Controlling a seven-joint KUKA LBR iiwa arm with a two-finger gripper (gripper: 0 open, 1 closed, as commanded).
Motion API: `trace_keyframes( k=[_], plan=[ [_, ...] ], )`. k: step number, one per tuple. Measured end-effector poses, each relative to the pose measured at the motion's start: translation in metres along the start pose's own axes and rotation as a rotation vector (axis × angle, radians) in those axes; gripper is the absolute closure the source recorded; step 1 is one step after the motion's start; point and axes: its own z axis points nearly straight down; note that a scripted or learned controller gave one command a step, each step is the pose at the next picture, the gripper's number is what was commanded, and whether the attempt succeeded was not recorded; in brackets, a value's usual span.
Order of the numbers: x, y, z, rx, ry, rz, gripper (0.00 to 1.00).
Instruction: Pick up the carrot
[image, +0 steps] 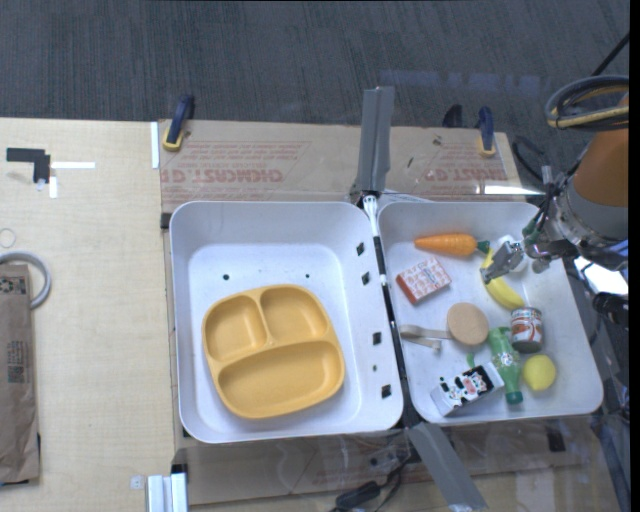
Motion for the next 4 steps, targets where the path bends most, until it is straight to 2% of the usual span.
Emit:
trace_keyframes(
  k=[1, 2, 3, 4],
  plan=[
    [0.08, -0.019, 0.075, 0.002, 0.002, 0.085, 0.0],
    [0.109, -0.043, -0.025, 0.002, 0.001, 0.025, 0.0],
    [0.077, -0.045, 0.075, 0.002, 0.002, 0.069, 0.0],
    [0.134, -0.038, -0.026, 0.001, 0.001, -0.03, 0.0]
  ],
)
